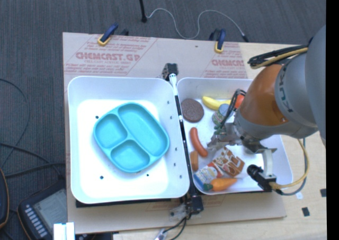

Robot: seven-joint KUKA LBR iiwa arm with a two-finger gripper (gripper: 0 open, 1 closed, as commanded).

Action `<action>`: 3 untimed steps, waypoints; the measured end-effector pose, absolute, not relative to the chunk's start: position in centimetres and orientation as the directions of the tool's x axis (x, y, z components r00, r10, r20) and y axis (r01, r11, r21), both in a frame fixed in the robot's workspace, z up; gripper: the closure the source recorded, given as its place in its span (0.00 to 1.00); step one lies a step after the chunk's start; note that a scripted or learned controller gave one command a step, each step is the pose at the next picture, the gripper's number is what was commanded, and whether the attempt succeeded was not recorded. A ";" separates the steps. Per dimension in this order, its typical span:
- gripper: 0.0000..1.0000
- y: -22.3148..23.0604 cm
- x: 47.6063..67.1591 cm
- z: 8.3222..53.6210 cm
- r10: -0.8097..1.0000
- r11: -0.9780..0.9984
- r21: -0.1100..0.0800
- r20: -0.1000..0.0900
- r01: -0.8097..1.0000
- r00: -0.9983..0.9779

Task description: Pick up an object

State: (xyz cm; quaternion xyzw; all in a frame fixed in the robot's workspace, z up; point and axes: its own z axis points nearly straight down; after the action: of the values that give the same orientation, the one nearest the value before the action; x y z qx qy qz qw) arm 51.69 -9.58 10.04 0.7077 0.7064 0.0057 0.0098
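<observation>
Two shallow white plastic bins sit side by side on a pale board printed with red lettering, clamped at its far edge. The left bin (85,96) holds a smooth turquoise plate (131,136), rounded in outline and moulded into three compartments, lying near the bin's centre.

The right bin (283,167) is crowded with toy food. At about eleven o'clock in it lies a flat, round, dark brown cookie (192,109) with a ridged face. Toward twelve o'clock is a glossy yellow banana (213,102), curved and short. At nine o'clock a slim reddish sausage (198,142) lies lengthwise. Near six o'clock a crinkled, shiny snack packet (225,163) in brown, white and red lies flat, and just below it rests an orange carrot (223,184) with a green tip.

The grey arm, with its orange band, reaches in from three o'clock. Its gripper (225,137) hangs low over the bin's middle, just above the packet; whether it is spread or pressed together cannot be told.
</observation>
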 end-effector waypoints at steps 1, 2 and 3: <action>0.00 -9.9 51.7 10.1 1.000 -0.004 0.024 -0.012 1.000 0.005; 1.00 -9.7 51.7 11.0 1.000 -0.003 0.021 -0.008 1.000 0.003; 0.00 -9.7 51.7 11.0 1.000 -0.003 0.021 -0.008 1.000 0.003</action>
State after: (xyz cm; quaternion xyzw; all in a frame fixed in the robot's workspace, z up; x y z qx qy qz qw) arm 51.67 -9.70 10.98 0.7082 0.7059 0.0045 0.0101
